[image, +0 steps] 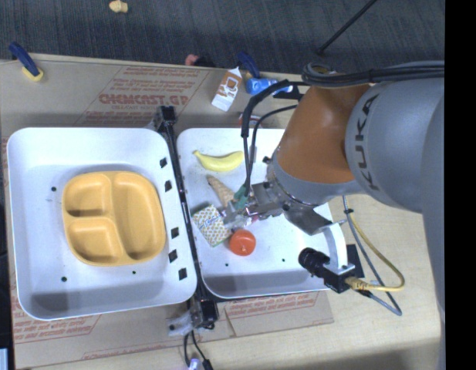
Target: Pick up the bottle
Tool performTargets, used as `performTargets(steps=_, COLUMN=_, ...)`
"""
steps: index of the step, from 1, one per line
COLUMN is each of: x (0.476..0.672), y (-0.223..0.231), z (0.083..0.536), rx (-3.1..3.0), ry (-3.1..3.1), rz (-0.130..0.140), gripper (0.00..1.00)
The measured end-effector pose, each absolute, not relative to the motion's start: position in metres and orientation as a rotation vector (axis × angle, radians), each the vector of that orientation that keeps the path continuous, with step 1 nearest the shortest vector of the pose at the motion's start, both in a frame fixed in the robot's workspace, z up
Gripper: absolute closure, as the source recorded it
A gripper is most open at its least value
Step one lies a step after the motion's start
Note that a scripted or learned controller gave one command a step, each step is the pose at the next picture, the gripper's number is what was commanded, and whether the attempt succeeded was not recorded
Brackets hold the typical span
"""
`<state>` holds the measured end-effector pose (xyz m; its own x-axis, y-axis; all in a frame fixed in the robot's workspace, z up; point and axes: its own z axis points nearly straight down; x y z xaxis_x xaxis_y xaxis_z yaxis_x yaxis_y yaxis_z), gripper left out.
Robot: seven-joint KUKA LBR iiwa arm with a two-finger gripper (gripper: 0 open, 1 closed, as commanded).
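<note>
- The pincer hangs low over the middle of the right-hand bin; the grey and orange arm covers that bin's right half
- Whether the pincer is apart or together I cannot tell: its tip is a small dark tangle against the clutter, and nothing shows clearly clamped in it
- No thing here reads plainly as a bottle; my best guess is the tan, tapered thing, the bottle, lying flat on the bin floor
- It lies just up and to the left of the pincer, very near or touching it at its lower end
- Its long axis slants from upper left to lower right, so it points roughly at the pincer rather than lying across it
- A banana lies just above it; a checked packet and a red ball sit just below the pincer, all crowded together
- Judgement: the coming move turns on a short shift up-left and a closing line set across that slanted axis; the near neighbours could easily be caught instead
</note>
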<state>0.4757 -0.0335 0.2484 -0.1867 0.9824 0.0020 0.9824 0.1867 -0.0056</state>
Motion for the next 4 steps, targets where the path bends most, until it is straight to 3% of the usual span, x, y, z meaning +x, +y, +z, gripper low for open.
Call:
performTargets(steps=1, x=0.477, y=-0.023, z=0.254, rx=-1.847, ry=-2.539, rz=0.001, gripper=1.00)
performTargets(steps=2, x=0.477, y=-0.010, z=0.264, rx=-1.206, ry=-2.902, rz=0.001, gripper=1.00)
performTargets(steps=3, x=0.476, y=0.015, z=0.191, rx=-0.981, ry=-2.981, rz=0.002, gripper=1.00)
performTargets(steps=4, x=0.476, y=0.025, z=0.191, rx=-0.338, ry=-3.118, rz=0.002, gripper=1.00)
